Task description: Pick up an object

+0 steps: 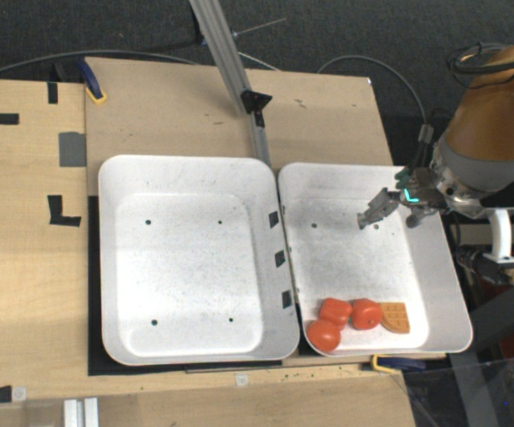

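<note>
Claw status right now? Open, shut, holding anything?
Claw: open, holding nothing, above the right bin, far from the red pieces at its near edge.

Two shallow white plastic bins sit side by side on the flat wooden bench. The left white bin touches the right white bin along the middle edge. In the right bin, near the front edge, 3 round red tomato-like pieces lie close together, w/ a small orange waffle-like square just beside them on the right. The grey two-finger gripper is over the right bin's back right part, well apart from those pieces. A long grey metal pole stands behind the bins, slanting down toward the gap btw them.
</note>
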`<state>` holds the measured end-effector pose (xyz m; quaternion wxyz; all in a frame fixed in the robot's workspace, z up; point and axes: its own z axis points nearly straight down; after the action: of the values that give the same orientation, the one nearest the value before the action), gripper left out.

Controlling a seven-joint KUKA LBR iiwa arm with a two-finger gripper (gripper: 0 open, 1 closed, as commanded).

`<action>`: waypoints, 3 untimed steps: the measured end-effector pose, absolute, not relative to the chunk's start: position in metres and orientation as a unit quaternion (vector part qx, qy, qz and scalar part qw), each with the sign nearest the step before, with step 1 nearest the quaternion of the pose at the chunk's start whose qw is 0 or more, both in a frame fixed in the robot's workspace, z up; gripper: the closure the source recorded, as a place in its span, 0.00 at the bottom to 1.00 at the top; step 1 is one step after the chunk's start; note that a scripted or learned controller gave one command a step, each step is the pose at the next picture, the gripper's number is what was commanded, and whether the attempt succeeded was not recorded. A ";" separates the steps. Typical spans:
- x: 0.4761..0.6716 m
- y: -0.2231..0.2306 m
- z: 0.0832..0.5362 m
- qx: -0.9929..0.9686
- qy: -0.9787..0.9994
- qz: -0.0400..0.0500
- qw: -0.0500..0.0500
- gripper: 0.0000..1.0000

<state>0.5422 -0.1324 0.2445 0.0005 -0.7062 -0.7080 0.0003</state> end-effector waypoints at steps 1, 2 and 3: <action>0.550 -0.137 0.189 -0.707 -0.707 0.002 0.002 0.00; 0.552 -0.144 0.141 -0.707 -0.707 0.002 0.002 0.00; 0.551 -0.144 0.088 -0.707 -0.708 0.001 0.000 0.00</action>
<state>0.5513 -0.1440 0.0879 0.0004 -0.7066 -0.7076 0.0013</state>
